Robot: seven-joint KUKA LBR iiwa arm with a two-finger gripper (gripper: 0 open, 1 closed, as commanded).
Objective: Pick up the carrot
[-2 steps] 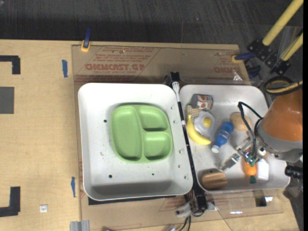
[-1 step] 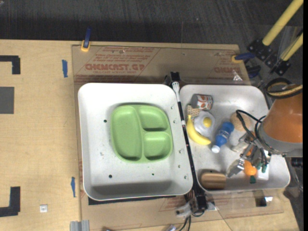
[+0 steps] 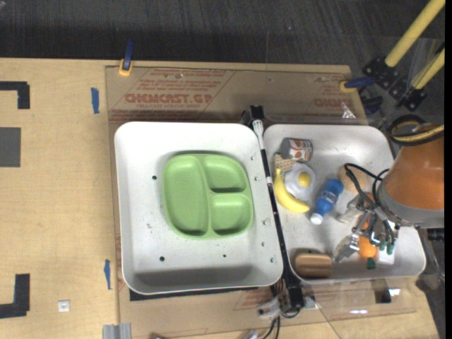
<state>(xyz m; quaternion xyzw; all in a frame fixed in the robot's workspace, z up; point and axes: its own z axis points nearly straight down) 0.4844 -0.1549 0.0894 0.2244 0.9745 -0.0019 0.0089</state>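
The claw (image 3: pixel 361 240) is low in the right bin (image 3: pixel 406 260), near its front right corner, right at the carrot (image 3: pixel 368 246); whether it is spread or pinching, I cannot tell. A good grasp needs the carrot centred between the fingers before lifting straight up, clear of the bread roll (image 3: pixel 313 263). Cables and wrist hide most of the carrot.

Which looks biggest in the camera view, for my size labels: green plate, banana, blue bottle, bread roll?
1. Green plate
2. Banana
3. Bread roll and blue bottle: they look about alike, so I won't rank them.
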